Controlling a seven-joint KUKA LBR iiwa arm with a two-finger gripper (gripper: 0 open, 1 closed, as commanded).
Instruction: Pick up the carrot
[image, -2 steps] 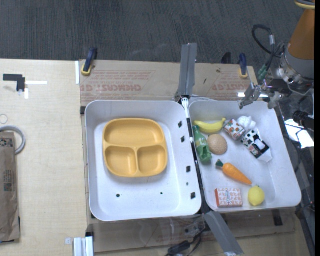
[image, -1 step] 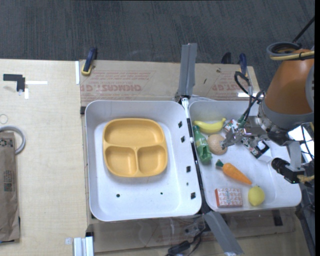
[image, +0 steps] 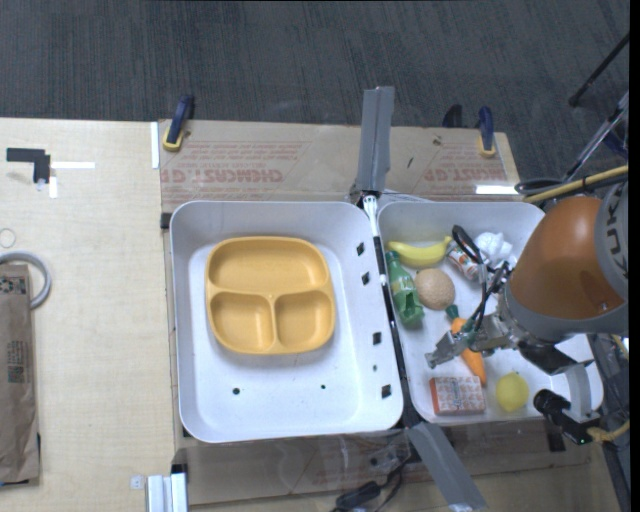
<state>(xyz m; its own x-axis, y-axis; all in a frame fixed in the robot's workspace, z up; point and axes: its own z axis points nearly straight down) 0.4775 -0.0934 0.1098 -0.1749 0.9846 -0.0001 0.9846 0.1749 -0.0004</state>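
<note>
The gripper (image: 452, 349) is hanging low in the right bin (image: 530, 212), its jaws sitting right at the carrot (image: 471, 358); cannot tell whether they are clenched on it. Just up from the jaws a potato (image: 435, 290) is lying, a banana (image: 420, 251) beyond. Below them a red packet (image: 457, 395) is lying, a lemon (image: 511, 392) beside it.

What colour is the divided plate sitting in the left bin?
The divided plate is yellow-orange, seen clearly in the camera view.
</note>
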